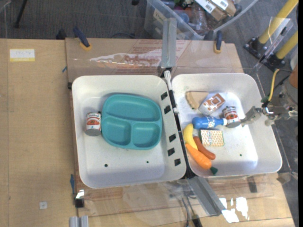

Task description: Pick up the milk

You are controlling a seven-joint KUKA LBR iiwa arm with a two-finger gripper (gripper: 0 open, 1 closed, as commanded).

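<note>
The milk [213,103], a small white carton with an orange-brown label, lies on its side in the upper middle of the right bin [246,150]. It rests between a bread slice [194,98] and a small red-labelled can [230,114]. My gripper [247,117] reaches in low from the right rim, with its tip just right of that can. It is about a carton's length from the milk and does not touch it.
Below the milk lie a blue bottle [207,122], a waffle square [211,137], a banana [189,135], a sausage [204,148] and a carrot [199,157]. The left bin [90,164] holds a teal divided plate [131,122] and a soup can [93,123].
</note>
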